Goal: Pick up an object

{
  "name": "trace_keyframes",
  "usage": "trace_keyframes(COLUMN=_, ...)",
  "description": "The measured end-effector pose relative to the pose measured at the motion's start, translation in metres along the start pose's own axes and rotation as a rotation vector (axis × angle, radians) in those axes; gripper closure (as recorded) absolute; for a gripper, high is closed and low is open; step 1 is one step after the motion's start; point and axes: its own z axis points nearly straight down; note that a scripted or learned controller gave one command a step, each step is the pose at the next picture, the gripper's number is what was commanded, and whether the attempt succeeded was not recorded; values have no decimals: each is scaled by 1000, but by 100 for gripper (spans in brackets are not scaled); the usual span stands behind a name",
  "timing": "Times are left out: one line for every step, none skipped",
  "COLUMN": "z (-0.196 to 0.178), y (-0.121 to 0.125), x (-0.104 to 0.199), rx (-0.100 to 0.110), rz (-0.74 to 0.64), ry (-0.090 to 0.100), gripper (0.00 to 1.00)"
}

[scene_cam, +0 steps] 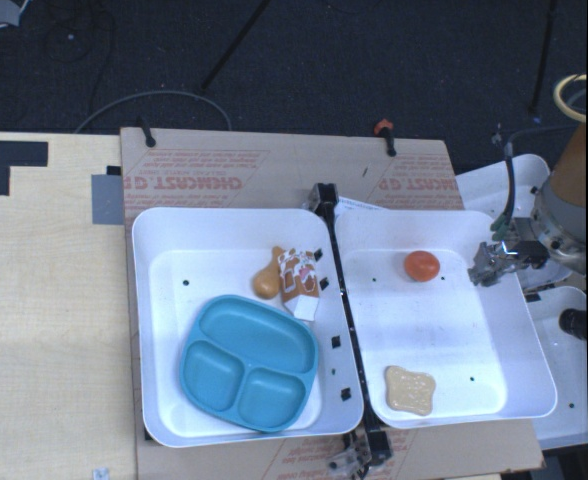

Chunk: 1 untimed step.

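Dark carpet with loose cables fills the top of the scene, and below it a pale wooden counter (44, 308) carries a cardboard sheet (274, 173) printed with red letters. Two white bins sit on the cardboard side by side, touching along a black divider strip.

Left bin (159, 348): a blue tray (249, 363) with three compartments lies flat in the lower middle, tilted slightly in plan. Just above its upper right corner sits a brown pear-shaped toy (267, 280), and touching that on its right is a small red-and-white patterned packet (300, 276).

Right bin (519, 368): a red ball (422, 265) rests near the back wall, right of centre. A tan, flat, irregular piece (410, 389) lies near the front wall toward the left, well apart from the ball.

Arm enters from the right, its orange band at the frame edge. Gripper (494, 261) hangs over the right bin's right rim, near the ball but apart from it. Nothing shows between its fingers; how far they are spread cannot be told from this angle.
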Motion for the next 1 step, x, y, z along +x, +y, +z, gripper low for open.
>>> trace_keyframes(z=-3, y=6, x=51, rx=4, rz=-3, ry=3, gripper=100)
